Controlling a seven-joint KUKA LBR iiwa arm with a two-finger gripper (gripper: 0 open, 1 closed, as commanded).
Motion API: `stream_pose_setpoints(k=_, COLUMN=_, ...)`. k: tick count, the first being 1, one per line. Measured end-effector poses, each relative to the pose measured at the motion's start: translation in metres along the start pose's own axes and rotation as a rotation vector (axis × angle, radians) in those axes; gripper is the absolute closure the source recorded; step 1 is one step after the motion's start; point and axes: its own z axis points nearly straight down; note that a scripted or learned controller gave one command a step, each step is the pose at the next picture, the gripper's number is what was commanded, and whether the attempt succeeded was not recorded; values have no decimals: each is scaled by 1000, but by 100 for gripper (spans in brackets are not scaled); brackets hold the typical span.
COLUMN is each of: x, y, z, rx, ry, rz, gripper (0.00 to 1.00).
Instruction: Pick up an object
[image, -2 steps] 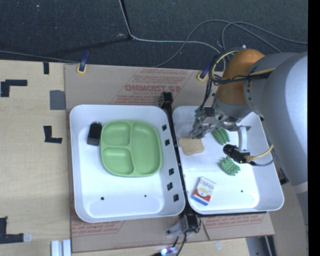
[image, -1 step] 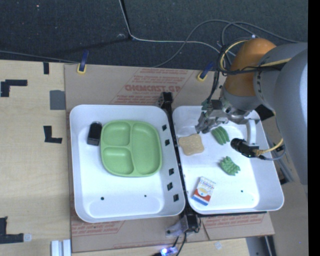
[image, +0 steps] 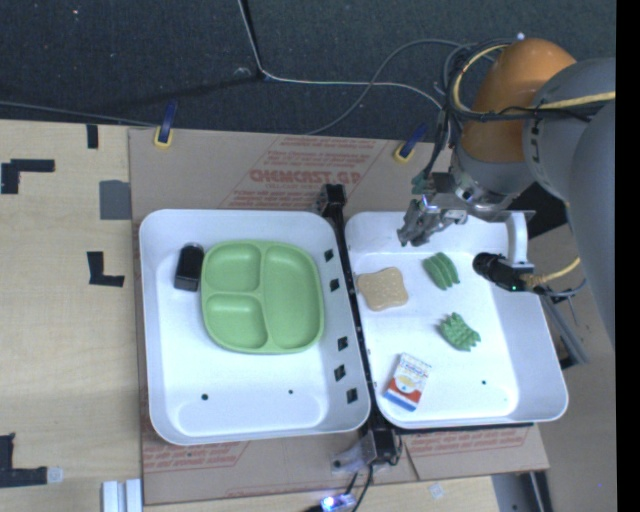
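Note:
The right bin (image: 520, 380) holds a tan slice of bread (image: 382, 289), a green pea pod (image: 440, 270), a second green vegetable piece (image: 458, 332) and a small white, red and blue carton (image: 406, 382). My gripper (image: 416, 231) hangs over the far left part of that bin, above and just behind the bread, left of the pea pod. Nothing shows between its fingers, and their gap is too small to read.
The left bin (image: 170, 330) holds a green divided plate (image: 263, 297) and a small black block (image: 189, 267) at the plate's left. A black divider with clips (image: 343, 300) runs between the bins. Cables (image: 330, 80) cross the dark mat behind the bench.

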Motion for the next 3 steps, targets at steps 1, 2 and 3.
stream_pose_setpoints(k=1, x=0, y=1, z=-30, rx=2, ry=0, rz=1, gripper=100)
stream_pose_setpoints(k=2, x=43, y=-35, z=-36, rx=7, ry=1, rz=-2, gripper=100)
stream_pose_setpoints(k=3, x=82, y=-71, z=-27, rx=7, ry=-1, rz=0, gripper=100)
